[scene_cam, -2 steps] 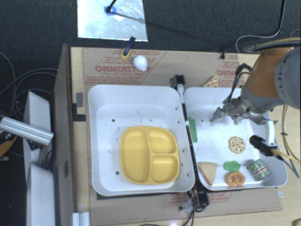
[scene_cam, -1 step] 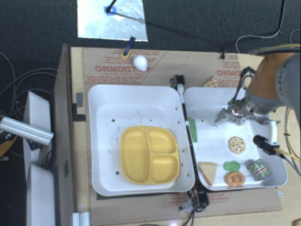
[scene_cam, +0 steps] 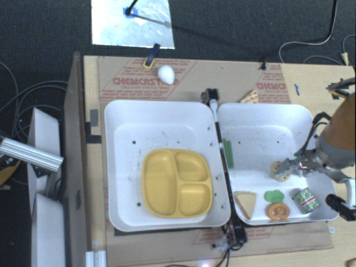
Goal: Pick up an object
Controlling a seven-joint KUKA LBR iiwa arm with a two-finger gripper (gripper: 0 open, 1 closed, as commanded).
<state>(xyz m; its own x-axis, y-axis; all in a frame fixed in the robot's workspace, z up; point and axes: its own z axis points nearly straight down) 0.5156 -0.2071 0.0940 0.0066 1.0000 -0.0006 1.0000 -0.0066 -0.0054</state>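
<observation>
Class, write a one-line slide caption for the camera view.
Robot hand over a tan toy in the right bin; yellow divided plate in the left bin.

Bench (scene_cam: 267,88) bearing two bins (scene_cam: 161,121)

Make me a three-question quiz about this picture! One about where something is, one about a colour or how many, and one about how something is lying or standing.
1. Where is the yellow plate?
A. In the left bin
B. In the right bin
C. On the floor

2. What colour is the egg outside the bins?
A. Red
B. White
C. Blue

3. How does the yellow plate lie?
A. Upside down
B. Standing on its edge
C. Flat, with its compartments facing up

Answers:
1 A: the plate sits inside the left bin, while the right bin holds the small toy foods.
2 B: the egg is white, resting on the cardboard behind the left bin.
3 C: its three hollow compartments show from above.
</observation>
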